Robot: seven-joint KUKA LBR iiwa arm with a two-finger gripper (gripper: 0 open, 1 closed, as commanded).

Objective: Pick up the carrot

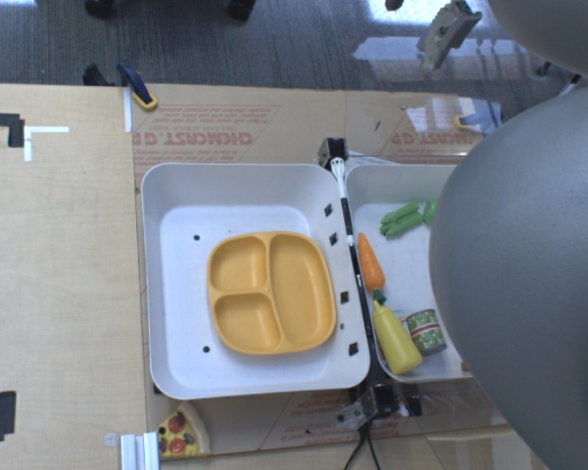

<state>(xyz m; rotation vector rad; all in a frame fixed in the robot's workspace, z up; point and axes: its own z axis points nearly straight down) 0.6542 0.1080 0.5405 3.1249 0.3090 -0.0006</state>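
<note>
The carrot [370, 261], orange with a small green top, lies in the right bin [397, 189] against its left wall, pointing toward the back. The grey arm [529, 262] bulks over the right side of that bin and hides much of it. The gripper's fingers are hidden behind the arm.
A yellow three-compartment plate [271, 292] sits in the left bin [176, 262]. In the right bin lie a green bean pod [407, 217], a yellow bottle [394, 339] and a small can [426, 330] just in front of the carrot. A pizza toy [179, 435] lies on the cardboard in front.
</note>
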